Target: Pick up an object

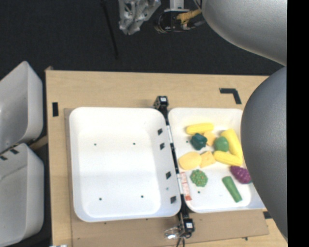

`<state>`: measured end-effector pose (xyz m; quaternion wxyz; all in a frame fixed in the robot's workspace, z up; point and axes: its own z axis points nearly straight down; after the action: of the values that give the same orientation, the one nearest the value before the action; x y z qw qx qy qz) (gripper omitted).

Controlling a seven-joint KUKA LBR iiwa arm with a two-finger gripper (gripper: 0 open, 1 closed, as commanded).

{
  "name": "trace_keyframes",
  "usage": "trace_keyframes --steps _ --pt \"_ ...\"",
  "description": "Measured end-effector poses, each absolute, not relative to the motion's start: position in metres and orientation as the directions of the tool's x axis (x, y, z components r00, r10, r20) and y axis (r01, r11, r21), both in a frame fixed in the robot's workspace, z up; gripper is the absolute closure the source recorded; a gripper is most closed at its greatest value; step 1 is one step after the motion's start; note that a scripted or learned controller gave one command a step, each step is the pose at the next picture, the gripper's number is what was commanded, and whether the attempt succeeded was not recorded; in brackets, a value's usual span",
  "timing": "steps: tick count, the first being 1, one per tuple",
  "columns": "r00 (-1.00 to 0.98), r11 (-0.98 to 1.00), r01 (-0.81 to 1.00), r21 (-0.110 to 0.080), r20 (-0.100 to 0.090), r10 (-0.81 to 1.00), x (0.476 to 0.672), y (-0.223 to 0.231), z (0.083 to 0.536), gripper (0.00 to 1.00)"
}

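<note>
Several toy foods lie in the right bin (212, 205): a yellow banana (199, 128), a teal piece (198, 141), a green pepper (221, 144), a yellow corn cob (232, 139), a yellow lemon-like lump (189, 160), a green broccoli (198, 178), a purple grape bunch (240, 174) and a green cucumber (231, 188). My gripper (136, 14) hangs high at the top of the view, far from the bins and above the dark floor. The grey arm (270, 144) covers the right bin's right edge.
The left bin (77, 144) sits beside the right one, with a black divider rail (171, 154) between them. Both rest on a wooden board (120, 87). White boxes (17, 106) stand at the far left.
</note>
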<state>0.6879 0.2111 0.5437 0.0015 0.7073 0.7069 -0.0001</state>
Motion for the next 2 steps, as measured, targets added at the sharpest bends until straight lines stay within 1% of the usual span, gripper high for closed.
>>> trace_keyframes --steps 1,2 --pt "0.002 -0.002 1.0 0.0 -0.003 1.0 0.6881 0.2104 0.5426 1.0" --pt "0.0 0.0 1.0 0.002 -0.002 1.0 0.6877 0.2111 0.544 1.0"
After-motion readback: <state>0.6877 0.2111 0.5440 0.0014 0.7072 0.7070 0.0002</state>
